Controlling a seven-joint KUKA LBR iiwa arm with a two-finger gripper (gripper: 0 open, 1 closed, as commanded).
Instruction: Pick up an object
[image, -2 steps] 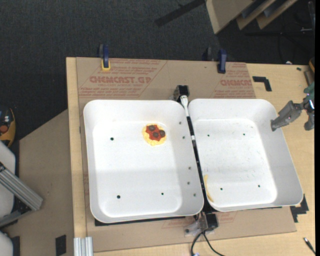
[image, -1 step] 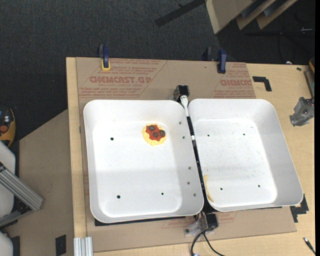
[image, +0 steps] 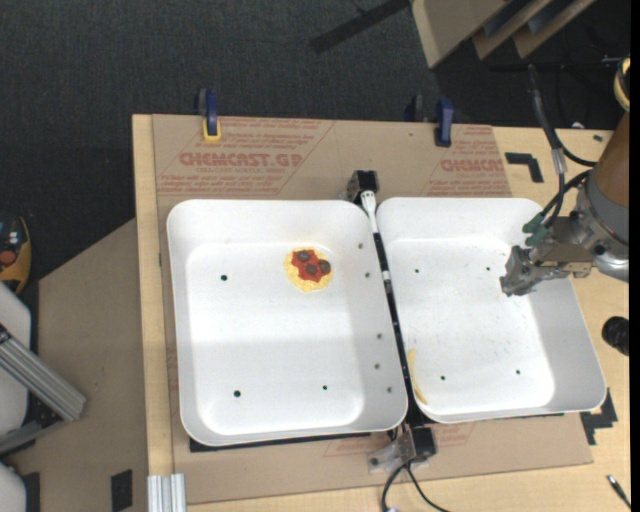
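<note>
A small round yellow object with red and dark spots (image: 309, 269), like a toy pizza, lies in the left bin (image: 200, 330), toward its back and right of centre. My gripper (image: 521, 277) hangs over the right bin (image: 560, 390), near its back right part, far from the yellow object. Nothing shows between or under the gripper's tips.
The two white bins sit side by side on a brown board (image: 300, 150), joined by a black hinge strip (image: 385, 300). Blue clamps (image: 209, 108) hold the board's far edge. Cables run from the arm (image: 610, 200) at the right.
</note>
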